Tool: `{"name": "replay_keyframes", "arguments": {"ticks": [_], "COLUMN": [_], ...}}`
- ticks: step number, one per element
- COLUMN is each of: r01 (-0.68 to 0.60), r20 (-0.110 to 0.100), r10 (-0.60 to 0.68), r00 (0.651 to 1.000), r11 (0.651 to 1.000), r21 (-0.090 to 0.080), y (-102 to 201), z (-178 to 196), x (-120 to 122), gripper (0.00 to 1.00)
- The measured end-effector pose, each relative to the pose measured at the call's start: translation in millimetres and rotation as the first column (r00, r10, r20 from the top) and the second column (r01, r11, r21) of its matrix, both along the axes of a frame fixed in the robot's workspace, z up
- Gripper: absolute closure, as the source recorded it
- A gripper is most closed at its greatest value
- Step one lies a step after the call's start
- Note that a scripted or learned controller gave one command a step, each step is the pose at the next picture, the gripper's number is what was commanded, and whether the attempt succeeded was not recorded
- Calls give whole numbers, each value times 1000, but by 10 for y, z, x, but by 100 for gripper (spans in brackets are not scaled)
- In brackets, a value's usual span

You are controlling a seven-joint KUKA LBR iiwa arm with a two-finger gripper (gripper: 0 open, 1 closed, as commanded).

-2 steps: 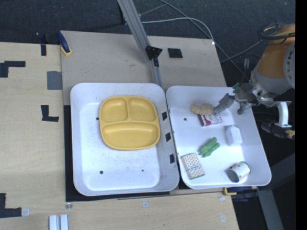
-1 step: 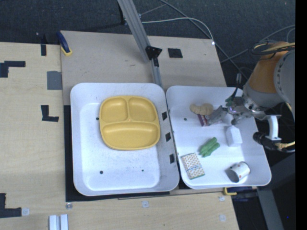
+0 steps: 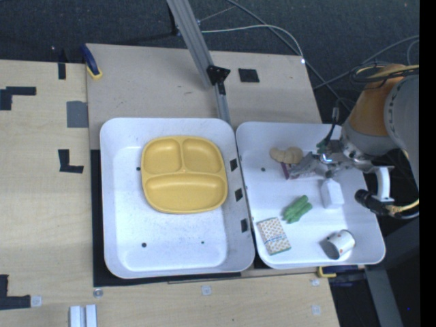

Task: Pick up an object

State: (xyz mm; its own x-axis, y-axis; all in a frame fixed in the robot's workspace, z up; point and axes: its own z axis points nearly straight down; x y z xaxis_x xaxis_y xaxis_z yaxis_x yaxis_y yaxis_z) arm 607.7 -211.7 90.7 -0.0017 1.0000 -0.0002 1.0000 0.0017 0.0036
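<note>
The left white bin (image 3: 116, 182) holds a yellow plastic plate with 3 compartments (image 3: 184, 174). In the right white bin (image 3: 361, 247) lie a green plastic toy (image 3: 297, 209), a small patterned square packet (image 3: 274, 235), a grey-and-white cup on its side (image 3: 338, 244) and a pale grey block (image 3: 332, 195). A tan lumpy object (image 3: 286, 154) sits just left of the gripper (image 3: 304, 167), near its tip; whether the fingers are open or closed cannot be told. Light wooden bench (image 3: 41, 182), dark floor.
</note>
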Motion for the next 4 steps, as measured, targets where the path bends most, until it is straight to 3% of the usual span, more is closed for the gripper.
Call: {"name": "replay_keyframes", "arguments": {"ticks": [1,2,4], "r01": [-4,0,0], "r20": [15,1,1], "r10": [4,0,1], "r00": [1000,1000,1000], "r11": [1000,1000,1000], "r21": [-4,-2,-1], "y": [12,31,9], "z": [154,741,1832], "x": [45,-28,-17], "gripper": [100,100,100]}}
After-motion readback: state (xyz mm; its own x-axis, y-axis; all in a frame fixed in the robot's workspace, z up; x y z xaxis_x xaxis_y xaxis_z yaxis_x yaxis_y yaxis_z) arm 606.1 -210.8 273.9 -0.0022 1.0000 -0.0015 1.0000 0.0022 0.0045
